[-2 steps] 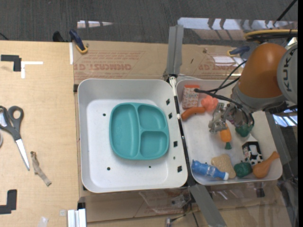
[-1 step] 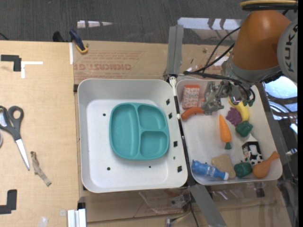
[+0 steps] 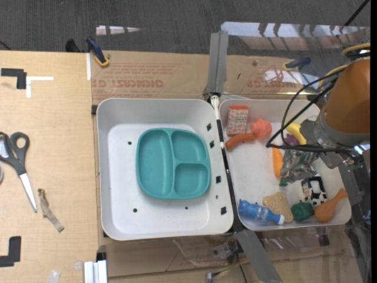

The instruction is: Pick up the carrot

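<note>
Two bins; carrot [image 3: 276, 162] lies in right bin [image 3: 253, 184], touching the gripper [image 3: 296, 165] on its left. Finger state cannot be told. Risk: toys crowd close, so a closing grasp may catch the purple-yellow toy [image 3: 293, 135] or push the carrot aside.

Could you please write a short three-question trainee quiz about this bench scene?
1. True or false: the teal divided plastic plate lies in the right-hand shallow white bin.
2. Which object lies nearest the hand? A) slim orange carrot B) blue plastic bottle C) grey-handled metal scissors
3. Fill in: the scissors lie on the ____ bench.

Key: 1 false, it lies in the left bin; 2 A; 3 wooden.
</note>
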Motion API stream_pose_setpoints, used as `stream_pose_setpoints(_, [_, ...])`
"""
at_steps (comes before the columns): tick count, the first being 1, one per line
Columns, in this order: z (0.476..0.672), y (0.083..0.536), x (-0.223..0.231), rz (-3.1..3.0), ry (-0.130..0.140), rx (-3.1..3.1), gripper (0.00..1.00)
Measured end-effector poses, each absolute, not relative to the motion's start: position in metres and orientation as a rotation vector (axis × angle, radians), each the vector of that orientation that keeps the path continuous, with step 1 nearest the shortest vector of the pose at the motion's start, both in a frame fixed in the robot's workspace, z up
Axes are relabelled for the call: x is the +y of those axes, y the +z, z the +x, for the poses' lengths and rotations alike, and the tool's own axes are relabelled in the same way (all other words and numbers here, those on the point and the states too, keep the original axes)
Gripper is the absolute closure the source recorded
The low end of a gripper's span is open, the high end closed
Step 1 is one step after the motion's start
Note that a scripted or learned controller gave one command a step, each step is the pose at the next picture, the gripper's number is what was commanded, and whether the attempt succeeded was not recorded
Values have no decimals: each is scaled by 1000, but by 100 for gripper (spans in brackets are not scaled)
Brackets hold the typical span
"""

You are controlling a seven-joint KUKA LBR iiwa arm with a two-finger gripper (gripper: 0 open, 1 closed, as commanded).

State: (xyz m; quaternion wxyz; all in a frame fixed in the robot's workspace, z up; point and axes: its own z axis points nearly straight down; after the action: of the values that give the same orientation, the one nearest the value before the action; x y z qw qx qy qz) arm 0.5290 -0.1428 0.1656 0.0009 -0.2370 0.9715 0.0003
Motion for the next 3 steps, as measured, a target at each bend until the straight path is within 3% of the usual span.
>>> stream_pose_setpoints(1, [549,227,-77,-430,0,3107,100])
stream_pose_setpoints(2, [502,150,-166,-246,0,3130,100])
stream_pose_setpoints(3, [569,251,-159,175,0,3132,100])
